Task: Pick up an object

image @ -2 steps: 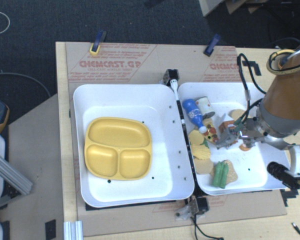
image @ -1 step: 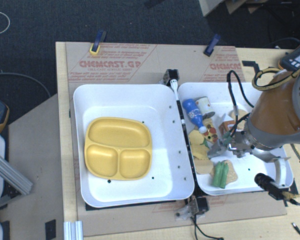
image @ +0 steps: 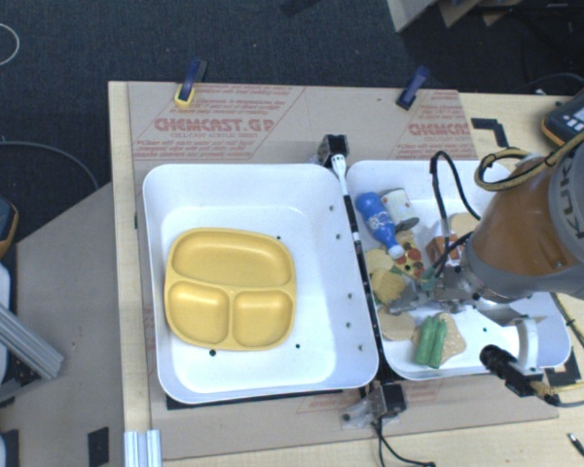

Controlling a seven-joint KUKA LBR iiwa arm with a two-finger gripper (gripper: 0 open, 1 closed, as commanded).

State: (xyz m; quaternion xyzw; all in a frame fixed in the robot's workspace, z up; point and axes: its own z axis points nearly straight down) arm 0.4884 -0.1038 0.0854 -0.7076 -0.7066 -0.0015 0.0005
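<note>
My arm [image: 526, 232] reaches from the right, low over the right bin [image: 555, 343], where the clutter lies. Left bin [image: 156, 261] holds a yellow divided tray [image: 232, 287]. My claw [image: 423, 298], grip impossible to judge, sits among the pile; green object [image: 430, 341] just nearer, blue bottle [image: 375, 214] farther.
</note>
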